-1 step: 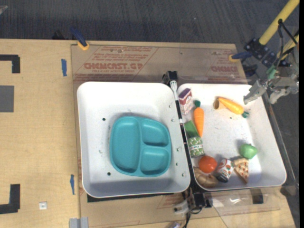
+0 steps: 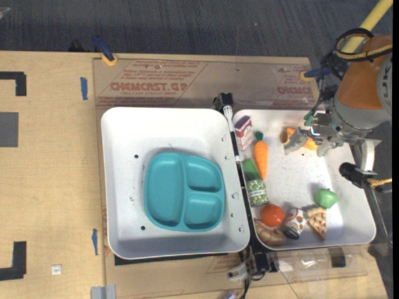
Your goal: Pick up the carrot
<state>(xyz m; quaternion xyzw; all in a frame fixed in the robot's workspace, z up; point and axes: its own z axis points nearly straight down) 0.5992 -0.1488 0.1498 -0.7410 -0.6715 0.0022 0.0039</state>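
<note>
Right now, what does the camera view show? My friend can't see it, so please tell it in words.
An orange carrot lies near the left wall of the right white bin, among other toy foods, while the robot's gripper sits over that bin's far side, apart from the carrot. The left white bin holds a teal divided plate.

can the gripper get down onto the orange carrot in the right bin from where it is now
Probably yes. The orange carrot lies flat with its top side bare, and bin floor separates it from the gripper. The small milk carton and green bottle crowd its left side, so a sideways approach looks tighter.
</note>
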